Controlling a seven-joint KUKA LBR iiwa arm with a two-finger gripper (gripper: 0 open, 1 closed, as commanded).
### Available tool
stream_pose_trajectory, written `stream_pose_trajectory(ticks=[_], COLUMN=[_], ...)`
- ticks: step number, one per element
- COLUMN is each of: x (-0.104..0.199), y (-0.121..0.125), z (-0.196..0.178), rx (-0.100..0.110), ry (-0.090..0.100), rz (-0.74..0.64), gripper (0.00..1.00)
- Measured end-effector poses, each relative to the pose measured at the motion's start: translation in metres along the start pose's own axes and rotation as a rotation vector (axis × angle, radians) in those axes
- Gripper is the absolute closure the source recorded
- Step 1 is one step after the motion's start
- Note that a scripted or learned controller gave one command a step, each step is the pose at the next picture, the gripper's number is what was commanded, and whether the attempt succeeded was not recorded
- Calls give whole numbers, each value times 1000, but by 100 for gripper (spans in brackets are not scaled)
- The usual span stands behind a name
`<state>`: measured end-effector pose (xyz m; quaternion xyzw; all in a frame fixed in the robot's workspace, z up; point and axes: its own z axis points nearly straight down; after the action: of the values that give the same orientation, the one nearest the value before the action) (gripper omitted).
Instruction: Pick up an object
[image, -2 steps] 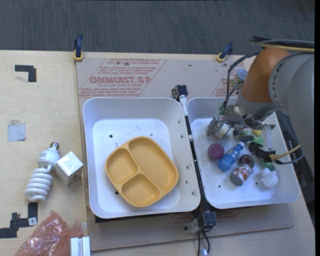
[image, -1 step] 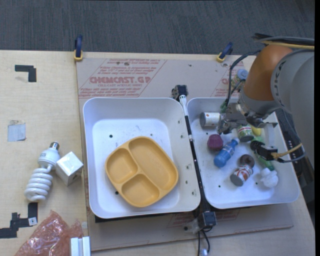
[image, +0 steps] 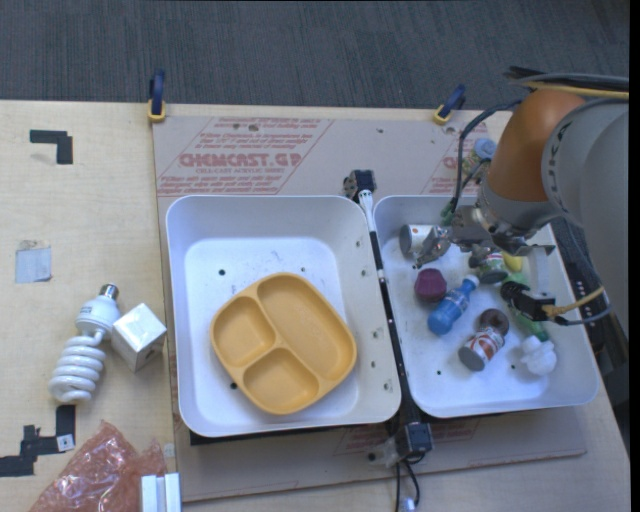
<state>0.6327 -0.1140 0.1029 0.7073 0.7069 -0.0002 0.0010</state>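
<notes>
The right bin (image: 560, 395) holds several small objects: a maroon round object (image: 431, 285), a blue bottle (image: 450, 307) lying on its side, a can with a red label (image: 482, 348), a white object (image: 538, 357), and yellow and green pieces (image: 514, 265) under the arm. My gripper (image: 436, 245) is low over the far left part of this bin, just above the maroon object and beside a small grey cylinder (image: 409, 240). The wrist hides what is directly beneath it.
The left bin (image: 190, 300) holds a yellow divided plate (image: 283, 343). On the bench to the left lie a spiral light bulb (image: 82, 352), a white cube (image: 139, 335) and a red mesh bag (image: 95, 470). The arm's orange band (image: 530, 140) rises over the right bin's far edge.
</notes>
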Motion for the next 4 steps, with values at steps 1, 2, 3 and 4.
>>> stream_pose_trajectory(ticks=[1, 2, 3, 4], x=[11, 10, 38, 74], y=[-51, -50, -45, -78], z=[10, 0, -142, -191], rx=[1, 0, -1, 0], ry=[1, 0, 0, 0], rz=[2, 3, -3, -3], gripper=[0, 100, 100, 100])
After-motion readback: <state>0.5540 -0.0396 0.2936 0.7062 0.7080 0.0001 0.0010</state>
